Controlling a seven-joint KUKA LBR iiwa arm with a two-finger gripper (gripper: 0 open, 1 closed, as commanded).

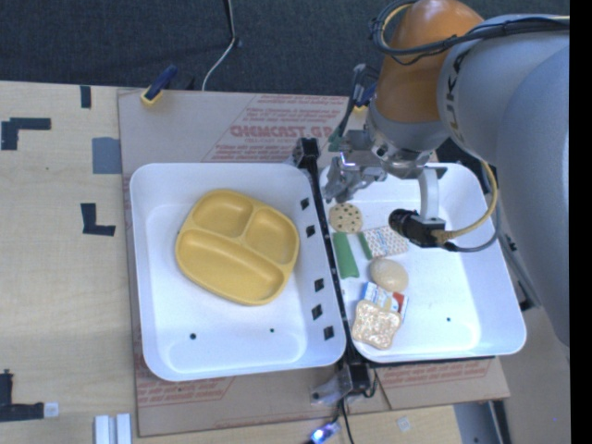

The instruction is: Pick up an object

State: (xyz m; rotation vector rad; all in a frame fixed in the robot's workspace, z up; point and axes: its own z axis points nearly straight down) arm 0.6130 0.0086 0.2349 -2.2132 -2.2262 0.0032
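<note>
A small group of objects lies along the left side of the right bin [481,322], close to the wall that divides the two bins; at the top of the group is a round tan cracker [345,216] with small holes, and below it a narrow green stick [346,255] lies lengthwise beside the wall; to the right of the stick is a pale wafer with coloured dots [384,241], then a beige egg-shaped piece [388,274], then a small blue and white packet [382,297] with a red corner, and nearest the front a square golden waffle [375,324] that overlaps the packet; the gripper [344,181] hangs just above the round cracker, at the far left part of the right bin; it is in view, yet I cannot tell if it is spread or pressed together, and no object can be seen pinched in it; the grey arm [518,81] with its orange band [421,49] comes in from the right; in the left bin [157,340] a yellow divided plate [238,245] lies flat, tilted a little against the bin edges.
</note>
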